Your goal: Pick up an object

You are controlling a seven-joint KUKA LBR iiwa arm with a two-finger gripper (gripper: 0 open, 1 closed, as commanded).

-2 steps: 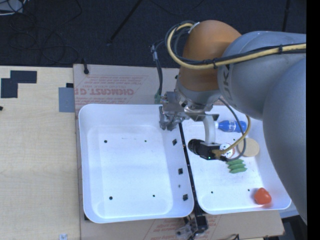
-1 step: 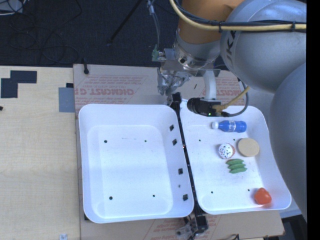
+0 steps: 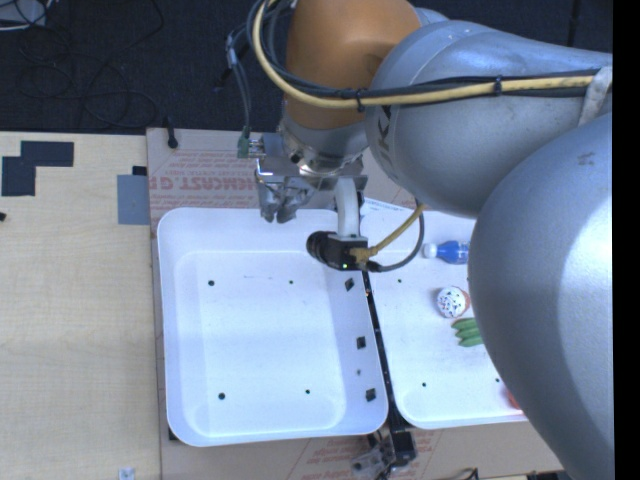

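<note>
Bins sit side by side across the middle of your frame: the left bin (image 3: 190,368) shows you a bare white floor with a few small dark dots, and the right bin (image 3: 420,368) lies partly under the arm. You see the grey arm (image 3: 520,168) filling the right and upper right of the frame, its orange band (image 3: 345,28) at top centre with a yellow cable looped around it. Below the band, the gripper (image 3: 280,208) hangs over the far rim of the left bin, near upper centre; you cannot tell from this angle whether it is holding anything or how it is set. In the right bin, just beside the arm's edge at centre right, you can pick out a blue-and-white bottle (image 3: 450,252), a white speckled ball (image 3: 452,301) below it, and a green object (image 3: 467,332) lower still, all well apart from the gripper.
</note>
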